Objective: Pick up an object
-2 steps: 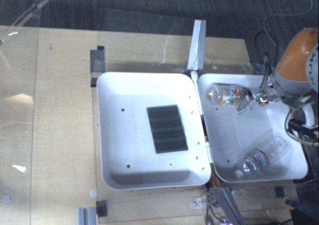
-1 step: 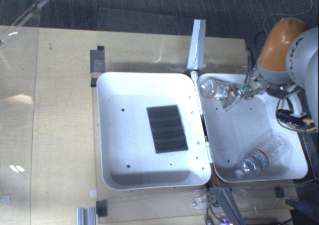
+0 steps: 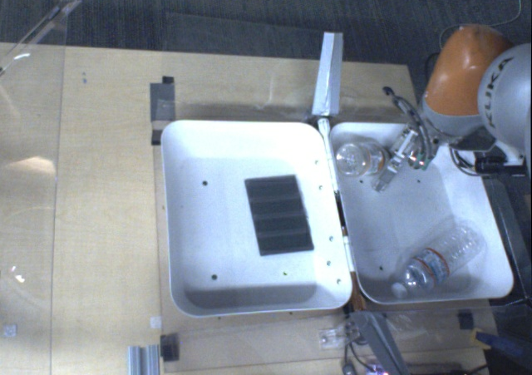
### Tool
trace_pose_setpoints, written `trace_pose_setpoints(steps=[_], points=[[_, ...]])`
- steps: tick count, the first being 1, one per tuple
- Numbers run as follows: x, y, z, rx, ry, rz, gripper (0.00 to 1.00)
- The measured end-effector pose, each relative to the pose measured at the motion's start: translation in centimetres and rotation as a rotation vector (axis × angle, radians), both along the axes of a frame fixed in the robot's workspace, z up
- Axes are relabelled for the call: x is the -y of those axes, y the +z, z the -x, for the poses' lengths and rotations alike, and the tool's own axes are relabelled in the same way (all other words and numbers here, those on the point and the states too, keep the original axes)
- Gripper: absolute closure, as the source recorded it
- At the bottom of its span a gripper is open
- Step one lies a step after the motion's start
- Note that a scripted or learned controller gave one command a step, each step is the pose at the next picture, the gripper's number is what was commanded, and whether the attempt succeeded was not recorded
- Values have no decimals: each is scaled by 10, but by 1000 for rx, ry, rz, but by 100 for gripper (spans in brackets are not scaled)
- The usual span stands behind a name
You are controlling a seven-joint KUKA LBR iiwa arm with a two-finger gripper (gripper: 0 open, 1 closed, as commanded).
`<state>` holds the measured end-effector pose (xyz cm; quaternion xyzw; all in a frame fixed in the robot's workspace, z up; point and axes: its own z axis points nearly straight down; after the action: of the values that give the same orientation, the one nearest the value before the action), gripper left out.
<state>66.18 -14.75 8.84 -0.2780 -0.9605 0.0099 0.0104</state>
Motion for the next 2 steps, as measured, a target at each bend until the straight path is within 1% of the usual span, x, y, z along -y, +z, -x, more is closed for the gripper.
trace_pose_setpoints(steps=[1, 2], points=[[-5, 14, -7, 34, 0, -4, 100], [-7, 105, 3, 39, -376, -9, 100]])
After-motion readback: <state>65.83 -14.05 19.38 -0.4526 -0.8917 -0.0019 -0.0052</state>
